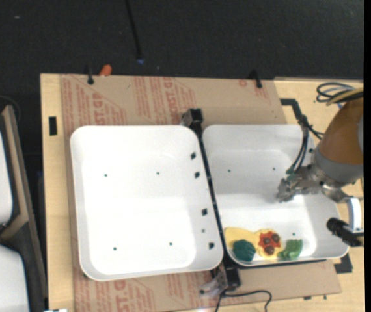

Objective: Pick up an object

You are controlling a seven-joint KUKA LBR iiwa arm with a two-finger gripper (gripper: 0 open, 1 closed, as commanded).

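jaws (288,190) above right bin (250,142) | toys (267,244) nearer front wall, apart

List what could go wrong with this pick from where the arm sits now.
1. The gripper hangs above bare bin floor, apart from the objects, so a straight descent would likely grab nothing.
2. The yellow piece, teal piece, red piece and green piece crowd together against the right bin's near wall; a grasp may catch several or hit the wall.

I'm wearing a rounded orange band (343,135) over a grey wrist (337,171), w/ dark cables (304,145) running to my small metal two-finger gripper (286,192).
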